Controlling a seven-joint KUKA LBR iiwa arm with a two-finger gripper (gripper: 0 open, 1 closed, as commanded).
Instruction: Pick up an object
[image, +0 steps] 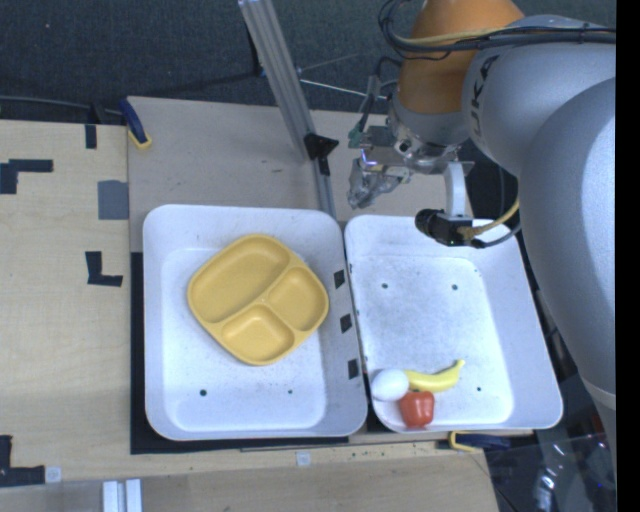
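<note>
A yellow tray (258, 298) is seen left below the gripper (368, 188), whose state cannot be told, and the egg (390, 384), pepper (417, 408) and banana (437, 377), far below it, should be approached slowly.

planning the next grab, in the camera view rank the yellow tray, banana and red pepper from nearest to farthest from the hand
The hand hangs over the top edge between the two bins.
1. Yellow tray, in the left bin, nearest.
2. Banana, near the bottom of the right bin.
3. Red pepper, just below the banana at the bottom left corner, farthest.
</note>
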